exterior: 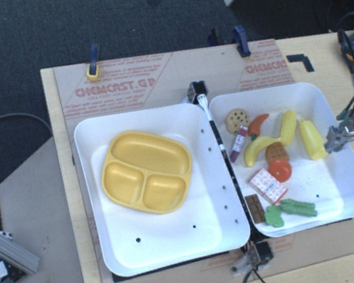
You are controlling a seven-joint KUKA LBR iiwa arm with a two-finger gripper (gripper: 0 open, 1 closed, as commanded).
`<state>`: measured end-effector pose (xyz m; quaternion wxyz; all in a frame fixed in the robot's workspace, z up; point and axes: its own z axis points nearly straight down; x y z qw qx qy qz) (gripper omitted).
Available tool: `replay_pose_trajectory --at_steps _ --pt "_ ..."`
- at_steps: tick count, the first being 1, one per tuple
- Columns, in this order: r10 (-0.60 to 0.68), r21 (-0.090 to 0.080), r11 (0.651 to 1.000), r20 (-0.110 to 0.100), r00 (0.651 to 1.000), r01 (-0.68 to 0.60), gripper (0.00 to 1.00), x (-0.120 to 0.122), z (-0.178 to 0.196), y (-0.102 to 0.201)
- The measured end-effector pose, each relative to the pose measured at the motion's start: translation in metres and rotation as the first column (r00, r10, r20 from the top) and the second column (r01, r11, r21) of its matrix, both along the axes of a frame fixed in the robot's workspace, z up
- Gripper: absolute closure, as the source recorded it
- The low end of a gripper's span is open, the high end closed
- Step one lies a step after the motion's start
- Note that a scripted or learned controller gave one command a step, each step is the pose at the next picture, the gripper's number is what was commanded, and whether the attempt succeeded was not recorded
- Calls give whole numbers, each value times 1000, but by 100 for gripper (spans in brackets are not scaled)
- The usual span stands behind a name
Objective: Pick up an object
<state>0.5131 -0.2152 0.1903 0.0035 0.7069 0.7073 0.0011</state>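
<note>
— Beside the right bin [353, 183], at its outer rim, what were the jaws [334, 140] doing?
— They sat low at that rim, just next to the yellow block [311, 139]. How far they were parted I could not tell, and nothing showed between them.
— And the toys?
— All lay in the right bin: a cookie [237, 120], a banana [258, 148], a corn cob [288, 126], a tomato [280, 170], a red-and-white box [268, 186] and a green piece [297, 208], crowded toward its inner wall.
— Any open room?
— The bin's floor near the jaws lay bare. Beyond the inner wall, the left bin [97, 183] held a yellow divided plate [146, 172].
— The surroundings?
— A cardboard-topped worktop [153, 74] over dark carpet [45, 25].
</note>
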Motion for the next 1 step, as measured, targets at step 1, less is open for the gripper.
replay_pose_trajectory --at_steps 1 --pt "0 0 1000 0 1000 0 100 1 37 -1"
